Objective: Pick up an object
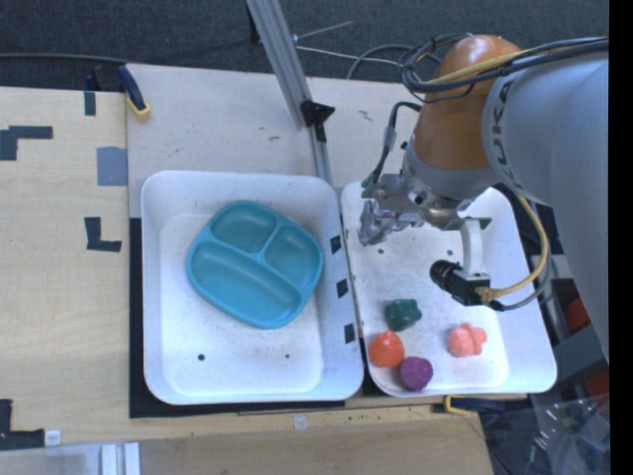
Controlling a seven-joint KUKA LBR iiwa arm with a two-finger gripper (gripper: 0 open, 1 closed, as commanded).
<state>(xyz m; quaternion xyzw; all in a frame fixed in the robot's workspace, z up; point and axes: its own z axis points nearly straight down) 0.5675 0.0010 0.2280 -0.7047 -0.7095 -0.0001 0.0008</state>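
Left bin (158,295) with teal plate (255,263); right bin (524,354) with four toys; pincer (374,228) state unclear.

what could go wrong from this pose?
1. The gripper sits at the right bin's far left corner, well away from the green object; closing here likely grabs nothing.
2. The orange ball and purple object lie close together, so a pick could knock its neighbour.

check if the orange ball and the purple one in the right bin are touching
Cannot tell. In the camera view the orange ball and the purple ball sit so close at the bin's near edge that no plain gap or contact shows.
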